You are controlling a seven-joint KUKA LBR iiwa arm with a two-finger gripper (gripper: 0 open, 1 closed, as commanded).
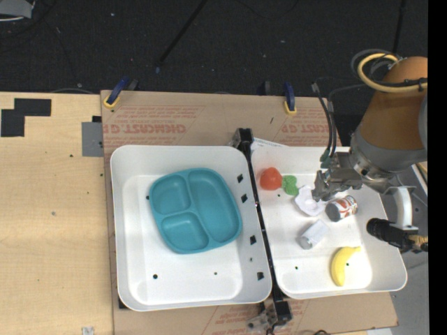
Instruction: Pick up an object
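I see two white bins side by side on the surface. The left bin (129, 208) holds a teal plate (194, 209) with three parts in it. The right bin (391, 274) holds the small things. A red toy (271, 179) sits near the top left, and a green bit (290, 184) is touching it on its right. A white crumpled thing (306, 202) lies in the middle. A small can (341, 208) lies on its side just beside it. A grey tube (312, 234) lies lower down. A yellow banana (343, 264) sits near the bottom. My arm's jaws (327, 184) hang low over the white crumpled thing and the can. I cannot tell if the jaws are spread or pressed together.
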